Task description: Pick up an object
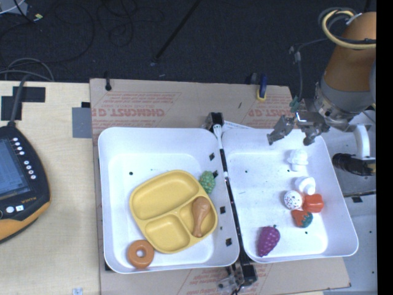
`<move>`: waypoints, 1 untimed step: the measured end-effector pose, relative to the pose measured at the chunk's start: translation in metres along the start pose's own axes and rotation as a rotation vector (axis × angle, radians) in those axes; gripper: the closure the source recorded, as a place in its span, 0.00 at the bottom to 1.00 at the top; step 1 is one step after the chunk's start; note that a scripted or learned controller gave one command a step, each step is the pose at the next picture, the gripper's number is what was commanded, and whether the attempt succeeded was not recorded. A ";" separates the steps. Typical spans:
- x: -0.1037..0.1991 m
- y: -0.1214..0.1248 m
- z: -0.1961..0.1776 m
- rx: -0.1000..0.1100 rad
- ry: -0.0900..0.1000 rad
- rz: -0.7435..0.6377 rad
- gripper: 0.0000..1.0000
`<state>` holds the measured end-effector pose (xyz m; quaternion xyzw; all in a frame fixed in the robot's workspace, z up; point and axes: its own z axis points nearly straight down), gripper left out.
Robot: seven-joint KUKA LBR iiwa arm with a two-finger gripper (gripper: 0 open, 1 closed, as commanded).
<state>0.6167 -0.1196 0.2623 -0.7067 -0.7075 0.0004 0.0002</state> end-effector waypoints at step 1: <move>0.111 -0.078 -0.026 0.005 0.005 -0.010 0.00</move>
